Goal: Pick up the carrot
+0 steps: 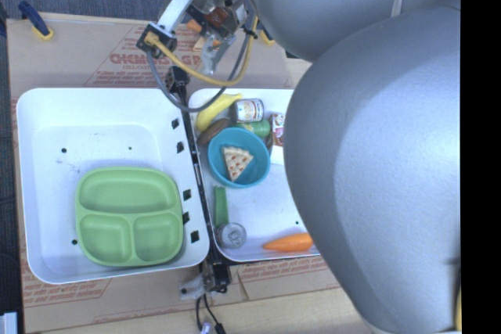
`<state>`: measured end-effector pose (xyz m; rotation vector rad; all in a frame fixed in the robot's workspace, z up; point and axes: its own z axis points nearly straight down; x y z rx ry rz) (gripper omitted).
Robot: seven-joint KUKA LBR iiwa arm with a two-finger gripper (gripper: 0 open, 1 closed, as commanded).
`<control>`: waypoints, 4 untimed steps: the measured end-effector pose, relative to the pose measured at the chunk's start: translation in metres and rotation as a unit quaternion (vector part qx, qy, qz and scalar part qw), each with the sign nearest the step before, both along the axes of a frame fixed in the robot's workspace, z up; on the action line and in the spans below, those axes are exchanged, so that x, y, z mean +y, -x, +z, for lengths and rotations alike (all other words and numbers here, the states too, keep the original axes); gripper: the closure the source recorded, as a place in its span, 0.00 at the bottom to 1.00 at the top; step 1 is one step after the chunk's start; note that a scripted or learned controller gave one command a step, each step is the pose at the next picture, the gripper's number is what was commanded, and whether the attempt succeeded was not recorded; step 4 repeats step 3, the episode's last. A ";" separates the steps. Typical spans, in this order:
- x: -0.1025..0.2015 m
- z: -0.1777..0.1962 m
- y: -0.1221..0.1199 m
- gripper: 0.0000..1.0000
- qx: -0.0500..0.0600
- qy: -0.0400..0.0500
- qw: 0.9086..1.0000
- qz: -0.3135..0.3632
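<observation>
Hovering above bench beyond bins: gripper (211,39), claw state cannot tell. Carrot (287,243) lying in right bin (258,209), near front edge.

Red print is showing on the cardboard (117,62) lying under the bins at the worktop's far edge, but the letters are too blurred to read. The small can (249,109) is carrying a label, equally unreadable.

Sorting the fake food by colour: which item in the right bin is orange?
The carrot, lying at the bin's near edge; the banana is yellow.
</observation>
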<state>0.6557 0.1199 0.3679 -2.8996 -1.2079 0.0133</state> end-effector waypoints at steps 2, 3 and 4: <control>0.000 -0.001 0.000 0.00 0.001 -0.001 1.000 0.000; 0.023 0.129 0.010 0.00 -0.005 0.001 0.990 -0.140; 0.023 0.129 0.010 0.00 -0.005 0.001 0.990 -0.140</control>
